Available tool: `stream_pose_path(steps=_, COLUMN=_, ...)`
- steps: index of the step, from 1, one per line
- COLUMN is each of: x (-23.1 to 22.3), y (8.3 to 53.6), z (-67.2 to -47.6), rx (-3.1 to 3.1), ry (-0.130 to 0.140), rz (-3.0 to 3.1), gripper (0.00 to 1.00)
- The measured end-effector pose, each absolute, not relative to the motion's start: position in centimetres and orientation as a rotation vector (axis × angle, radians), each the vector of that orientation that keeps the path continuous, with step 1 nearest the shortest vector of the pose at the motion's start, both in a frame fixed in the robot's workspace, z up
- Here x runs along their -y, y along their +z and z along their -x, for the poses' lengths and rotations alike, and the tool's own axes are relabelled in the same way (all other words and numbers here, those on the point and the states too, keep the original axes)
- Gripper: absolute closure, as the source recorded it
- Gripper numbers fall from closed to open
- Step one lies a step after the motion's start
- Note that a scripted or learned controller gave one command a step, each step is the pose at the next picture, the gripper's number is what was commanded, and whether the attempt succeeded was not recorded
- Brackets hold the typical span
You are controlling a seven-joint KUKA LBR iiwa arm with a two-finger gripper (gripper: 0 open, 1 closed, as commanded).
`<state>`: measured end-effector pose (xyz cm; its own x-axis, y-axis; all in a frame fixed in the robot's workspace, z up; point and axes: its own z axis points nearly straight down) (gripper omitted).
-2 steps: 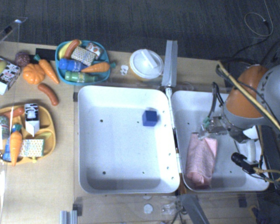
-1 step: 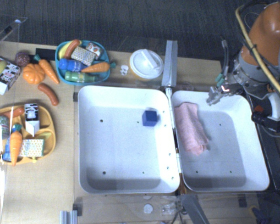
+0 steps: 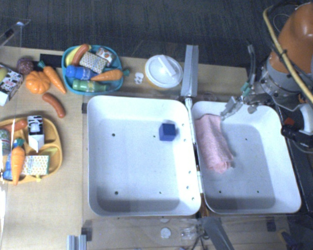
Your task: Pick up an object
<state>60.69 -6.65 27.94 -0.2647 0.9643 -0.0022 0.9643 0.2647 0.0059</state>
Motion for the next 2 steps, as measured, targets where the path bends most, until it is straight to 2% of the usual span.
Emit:
stream_pose_path(steps=1, x=7.6, y=18.4, z=-59.5, rx=-2.521, ry=0.002, rz=-1.872, gripper=0.00)
stream_pose_path(steps=2, x=10.1, y=9.8, z=-59.8, rx=-2.468, ry=0.011, rz=-1.927, gripper=0.00)
